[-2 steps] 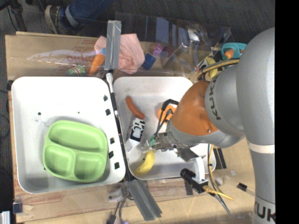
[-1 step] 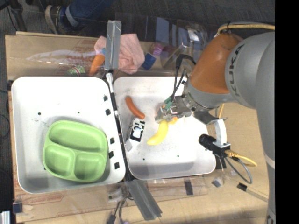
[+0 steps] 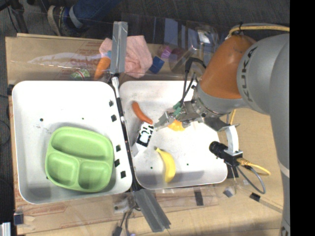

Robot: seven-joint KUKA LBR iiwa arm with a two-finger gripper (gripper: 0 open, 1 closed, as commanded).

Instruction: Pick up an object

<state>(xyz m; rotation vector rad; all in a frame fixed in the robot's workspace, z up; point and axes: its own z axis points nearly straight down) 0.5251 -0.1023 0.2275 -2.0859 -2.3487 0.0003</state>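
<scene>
Yellow object (image 3: 176,127), small, probably light and smooth, is lying at twelve o'clock in the right bin (image 3: 206,173), partly under the end effector (image 3: 173,116), whose state I cannot tell; grip across its middle.

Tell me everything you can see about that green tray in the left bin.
The green tray is a light green, rounded-corner dish that looks like smooth plastic. It has three compartments: one long one across the far side and two smaller ones nearer the camera. It lies flat, right side up, on the floor of the left white bin, toward that bin's near side. Nothing sits in its compartments, and nothing but the bin floor touches it.
</scene>
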